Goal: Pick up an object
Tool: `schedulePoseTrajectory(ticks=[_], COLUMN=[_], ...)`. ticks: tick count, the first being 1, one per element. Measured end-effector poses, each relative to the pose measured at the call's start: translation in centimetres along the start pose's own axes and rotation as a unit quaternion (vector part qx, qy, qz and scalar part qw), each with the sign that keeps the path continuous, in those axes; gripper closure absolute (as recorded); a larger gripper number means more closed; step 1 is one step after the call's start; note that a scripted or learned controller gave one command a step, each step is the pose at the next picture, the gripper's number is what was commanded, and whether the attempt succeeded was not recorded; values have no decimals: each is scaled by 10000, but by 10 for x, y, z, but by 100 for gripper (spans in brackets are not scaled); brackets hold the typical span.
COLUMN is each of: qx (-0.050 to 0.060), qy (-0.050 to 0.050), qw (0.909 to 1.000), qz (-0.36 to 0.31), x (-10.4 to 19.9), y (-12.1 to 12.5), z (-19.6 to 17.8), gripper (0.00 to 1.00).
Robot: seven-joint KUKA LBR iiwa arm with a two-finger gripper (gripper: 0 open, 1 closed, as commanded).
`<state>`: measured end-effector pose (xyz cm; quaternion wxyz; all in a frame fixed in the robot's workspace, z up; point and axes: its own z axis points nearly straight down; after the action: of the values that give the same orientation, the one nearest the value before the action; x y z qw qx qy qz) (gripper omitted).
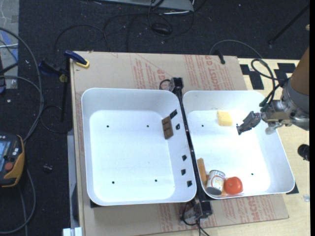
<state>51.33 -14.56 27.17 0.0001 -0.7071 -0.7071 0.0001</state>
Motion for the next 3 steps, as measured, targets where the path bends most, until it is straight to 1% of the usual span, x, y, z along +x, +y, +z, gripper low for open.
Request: schedulePoseTrajectory(ticks=[1,2,3], qx=[0,-29,6], qy=[0,-3,1], qw=[10000,10000,10000], qz=[0,-73,1], x=[0,29,8], y=[0,9,47], z=[0,-74,-67], gripper=[0,0,0])
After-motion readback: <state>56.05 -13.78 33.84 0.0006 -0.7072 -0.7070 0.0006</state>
